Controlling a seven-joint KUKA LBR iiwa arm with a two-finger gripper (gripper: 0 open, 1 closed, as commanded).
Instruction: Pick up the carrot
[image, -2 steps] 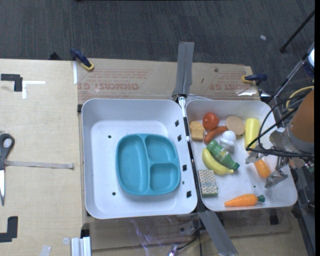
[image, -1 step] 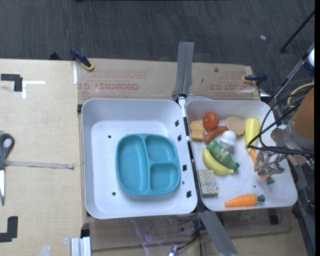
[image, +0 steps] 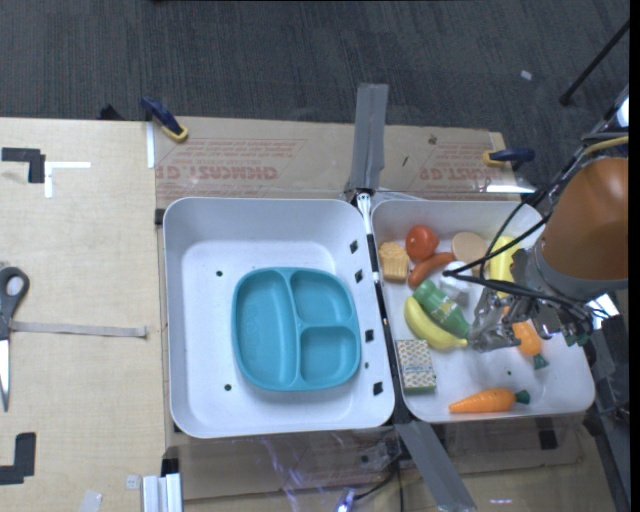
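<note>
While I hung over the right bin, scissors (image: 8, 300) lay on the bench at the far left edge, well apart from everything else. Next came the left bin (image: 190, 330), and in it sat a blue divided tray (image: 297, 328), three compartments, flat on the bin's floor. Past the shared rim lay the right bin (image: 575, 395), crowded at its far side. Close to the dividing wall sat a piece of yellow corn (image: 394, 263), with a red tomato (image: 421, 241) just beyond it and a red-orange sausage-like piece (image: 430, 269) beside them. A tan round piece (image: 468, 245) lay farther right. Nearer, a banana (image: 430, 328) curved along a green item (image: 442, 308) that touched it, and a speckled sponge-like block (image: 416, 364) sat below the banana against the left wall. The carrot (image: 484, 401) lay on its side near the bin's near edge, leafy green end pointing right, apart from the other food. My gripper (image: 497, 330) was low in the bin, above and slightly right of the carrot, not touching it; whether my fingers were spread or closed I could not tell, as cables and metal parts crowded them. A small orange piece (image: 527, 338) lay just beside my gripper.
</note>
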